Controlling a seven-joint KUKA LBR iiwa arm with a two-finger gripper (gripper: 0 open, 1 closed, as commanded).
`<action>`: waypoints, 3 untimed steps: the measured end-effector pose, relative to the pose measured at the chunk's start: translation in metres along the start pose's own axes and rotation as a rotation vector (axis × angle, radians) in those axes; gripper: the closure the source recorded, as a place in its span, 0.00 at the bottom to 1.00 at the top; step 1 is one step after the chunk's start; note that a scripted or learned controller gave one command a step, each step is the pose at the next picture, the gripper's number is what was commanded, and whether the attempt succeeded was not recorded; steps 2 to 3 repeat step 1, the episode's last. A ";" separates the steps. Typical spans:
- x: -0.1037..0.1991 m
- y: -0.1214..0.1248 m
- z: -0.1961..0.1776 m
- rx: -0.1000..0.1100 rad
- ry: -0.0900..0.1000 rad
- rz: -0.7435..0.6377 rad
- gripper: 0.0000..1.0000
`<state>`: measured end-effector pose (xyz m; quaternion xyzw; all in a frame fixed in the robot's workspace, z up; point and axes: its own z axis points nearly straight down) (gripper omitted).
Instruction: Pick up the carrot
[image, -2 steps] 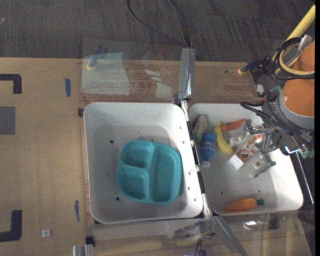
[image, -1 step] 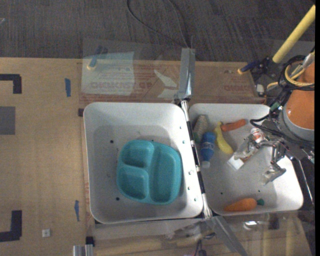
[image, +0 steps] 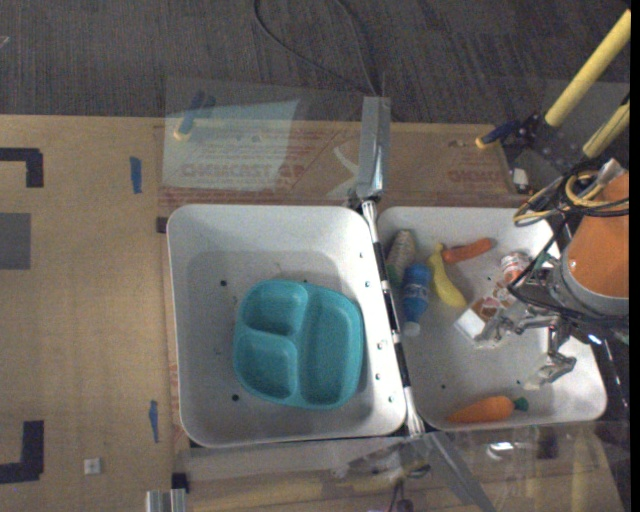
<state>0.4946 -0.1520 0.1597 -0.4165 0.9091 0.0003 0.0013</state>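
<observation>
The carrot, orange with a green stub at its right end, lies flat near the front wall of the right bin. My gripper hangs above the right half of that bin, a little behind and to the right of the carrot and apart from it. Its fingers are spread open and nothing is between them. The arm's orange band sits over the bin's right rim.
The right bin also holds a slim orange item at the back, a yellow banana, a blue bottle, a brownish item, a white box and a small can. A teal divided plate lies in the left bin.
</observation>
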 end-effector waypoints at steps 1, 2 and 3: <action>-0.016 0.024 -0.063 0.001 -0.002 -0.466 0.00; -0.016 0.024 -0.063 0.001 -0.002 -0.466 0.00; -0.016 0.024 -0.063 0.001 -0.002 -0.466 0.00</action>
